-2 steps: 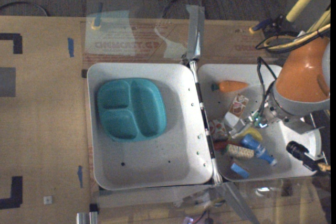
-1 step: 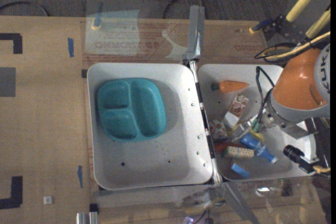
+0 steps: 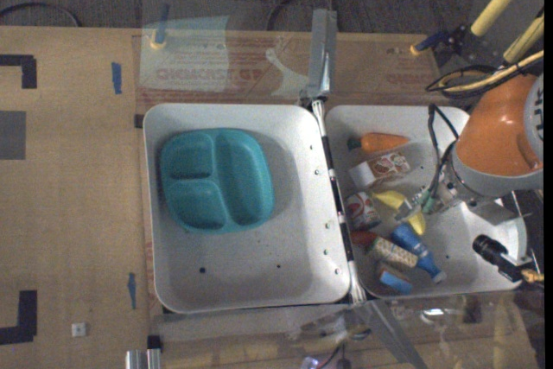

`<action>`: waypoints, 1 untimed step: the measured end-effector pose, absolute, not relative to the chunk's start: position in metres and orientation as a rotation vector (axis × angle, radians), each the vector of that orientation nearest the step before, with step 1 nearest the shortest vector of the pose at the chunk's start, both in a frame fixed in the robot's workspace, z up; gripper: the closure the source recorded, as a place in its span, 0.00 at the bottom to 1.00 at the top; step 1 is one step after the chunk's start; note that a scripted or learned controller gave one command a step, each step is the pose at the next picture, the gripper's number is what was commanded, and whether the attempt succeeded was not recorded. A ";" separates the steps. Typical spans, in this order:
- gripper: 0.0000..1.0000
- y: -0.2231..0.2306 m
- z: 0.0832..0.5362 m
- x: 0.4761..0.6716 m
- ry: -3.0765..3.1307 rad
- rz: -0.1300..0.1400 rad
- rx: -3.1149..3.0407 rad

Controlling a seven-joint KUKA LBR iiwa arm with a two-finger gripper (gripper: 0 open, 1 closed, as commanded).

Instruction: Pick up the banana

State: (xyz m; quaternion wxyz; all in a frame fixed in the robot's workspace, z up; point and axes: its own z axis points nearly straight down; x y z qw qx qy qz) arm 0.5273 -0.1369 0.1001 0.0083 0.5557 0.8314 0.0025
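The banana (image 3: 390,200) is a small yellow piece lying in the left half of the right bin (image 3: 484,272), among other toy foods. Part of its yellow shows again at the lower right, just under the gripper. My gripper (image 3: 429,201) hangs low over the banana's right part, reaching in from the right below the arm's orange band (image 3: 492,138). The gripper's tip covers the middle of the banana, so contact is unclear.
An orange carrot (image 3: 383,142), a labelled packet (image 3: 384,167), a small can (image 3: 360,208), a blue bottle (image 3: 418,251) and a wafer-like block (image 3: 393,253) crowd around the banana. A teal divided plate (image 3: 216,179) lies in the left bin (image 3: 259,272). Cables run at the right.
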 end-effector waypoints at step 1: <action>1.00 -0.167 0.165 0.549 2.419 0.001 2.000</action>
